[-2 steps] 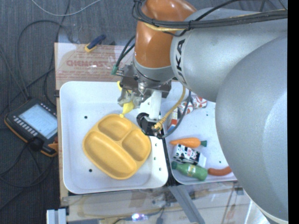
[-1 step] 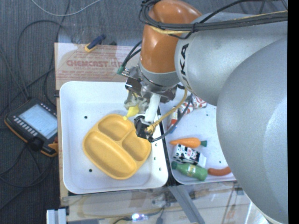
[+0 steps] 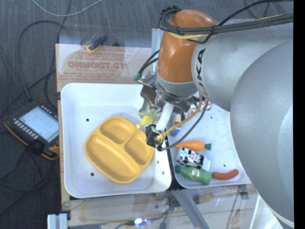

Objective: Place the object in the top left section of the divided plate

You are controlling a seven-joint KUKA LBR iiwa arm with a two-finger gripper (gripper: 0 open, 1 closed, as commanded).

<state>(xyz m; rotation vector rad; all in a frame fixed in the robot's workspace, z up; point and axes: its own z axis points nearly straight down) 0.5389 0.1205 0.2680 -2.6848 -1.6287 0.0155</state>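
Plainly, the move ahead turns on how the hand [image 3: 146, 116] stands to the plate [image 3: 119, 149]. The hand hangs over the right part of the left bin [image 3: 76, 128], just off the plate's upper right rim. The top left section [image 3: 116, 128] lies toward the view's left of it and a little lower, with only the rim between them. I judge that a short carry that way would put the hand over the section.

A small yellow thing [image 3: 142, 114] shows under the wrist, close above that rim, and I take it for the object. It seems to run steeply down the view, its lower end nearest the plate. Most of it is hidden by the arm [image 3: 181, 51], so neither its long axis nor which way it points is sure. I cannot tell how far open the hand is, nor whether it has hold of the yellow thing.

The plate lies slantwise in its bin, with the large section toward the lower left and the two smaller ones along the upper right. All three look bare.

In the right bin [image 3: 224, 128], well apart from the plate, lie a carrot [image 3: 193, 146], a green bottle [image 3: 195, 174] and a sausage [image 3: 225, 174].
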